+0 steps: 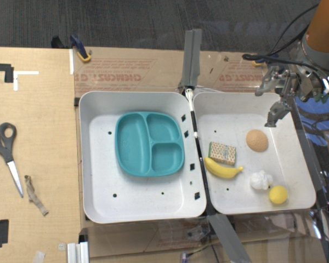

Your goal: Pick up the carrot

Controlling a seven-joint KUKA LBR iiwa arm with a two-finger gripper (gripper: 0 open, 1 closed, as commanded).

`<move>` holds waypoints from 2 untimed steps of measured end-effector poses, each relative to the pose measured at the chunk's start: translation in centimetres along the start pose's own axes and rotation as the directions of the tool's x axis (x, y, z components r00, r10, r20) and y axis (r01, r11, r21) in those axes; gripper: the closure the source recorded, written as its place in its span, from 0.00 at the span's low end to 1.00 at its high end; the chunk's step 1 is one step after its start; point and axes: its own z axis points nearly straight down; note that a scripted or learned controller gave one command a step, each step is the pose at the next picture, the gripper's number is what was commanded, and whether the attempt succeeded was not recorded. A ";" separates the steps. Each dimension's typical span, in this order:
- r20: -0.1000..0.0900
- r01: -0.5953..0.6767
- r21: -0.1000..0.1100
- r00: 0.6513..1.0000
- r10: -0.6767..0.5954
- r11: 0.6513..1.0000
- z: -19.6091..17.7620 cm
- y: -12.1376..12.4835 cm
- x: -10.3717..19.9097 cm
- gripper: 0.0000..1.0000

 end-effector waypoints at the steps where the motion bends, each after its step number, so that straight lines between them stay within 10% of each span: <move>1: 0.002 0.100 0.000 0.995 -0.100 0.995 4.9 1.4 -2.5 0.00; 2: 0.001 -0.176 0.000 0.984 0.176 0.984 13.2 -1.2 -2.4 0.00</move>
